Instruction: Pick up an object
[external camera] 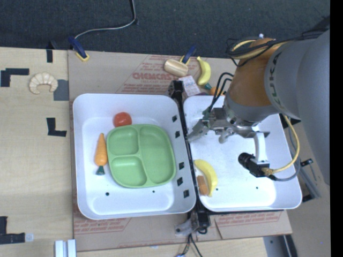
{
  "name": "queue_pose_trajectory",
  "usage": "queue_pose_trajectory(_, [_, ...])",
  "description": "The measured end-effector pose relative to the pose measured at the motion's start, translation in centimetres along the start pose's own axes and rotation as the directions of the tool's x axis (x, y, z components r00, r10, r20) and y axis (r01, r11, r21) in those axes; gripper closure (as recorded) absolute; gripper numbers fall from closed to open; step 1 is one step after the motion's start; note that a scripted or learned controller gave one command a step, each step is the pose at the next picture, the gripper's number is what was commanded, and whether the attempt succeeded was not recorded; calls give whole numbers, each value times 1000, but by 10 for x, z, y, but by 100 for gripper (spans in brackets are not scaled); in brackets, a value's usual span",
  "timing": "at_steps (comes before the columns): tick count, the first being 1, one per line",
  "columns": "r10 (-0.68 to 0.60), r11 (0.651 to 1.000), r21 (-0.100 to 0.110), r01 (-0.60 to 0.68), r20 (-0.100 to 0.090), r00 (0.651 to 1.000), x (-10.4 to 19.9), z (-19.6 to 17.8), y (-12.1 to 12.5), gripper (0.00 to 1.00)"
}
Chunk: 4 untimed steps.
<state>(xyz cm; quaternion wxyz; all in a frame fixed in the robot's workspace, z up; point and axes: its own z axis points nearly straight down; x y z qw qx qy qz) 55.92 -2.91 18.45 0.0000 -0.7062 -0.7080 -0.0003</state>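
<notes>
Over the right bin (278, 194), the hand (210, 128) hangs released, fingers spread, grasping nothing. Near-left, a banana (208, 174) lies by the wall: light, smooth, probably stiff plastic, best pinched mid-curve.

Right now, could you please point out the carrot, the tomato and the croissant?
carrot (101, 150): camera view, middle of orange body.
tomato (122, 119): camera view, red top.
croissant (43, 82): camera view, centre of curve.

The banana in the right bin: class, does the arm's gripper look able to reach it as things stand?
Probably yes. The banana lies uncovered by the right bin's left wall, with bare floor between it and the gripper.
</notes>
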Motion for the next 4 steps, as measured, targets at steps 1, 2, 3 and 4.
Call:
queue_pose_trajectory(1, [3, 1000, 2, -3, 1, 1000, -24, 1, -57, 0])
queue_pose_trajectory(2, [2, 1000, 2, -2, 0, 1000, -24, 1, -49, 0])
queue_pose_trajectory(3, [2, 1000, -1, -2, 0, 1000, -65, 98, -42, 0])
queue_pose_trajectory(4, [3, 1000, -3, -3, 3, 1000, -66, 89, -42, 100])
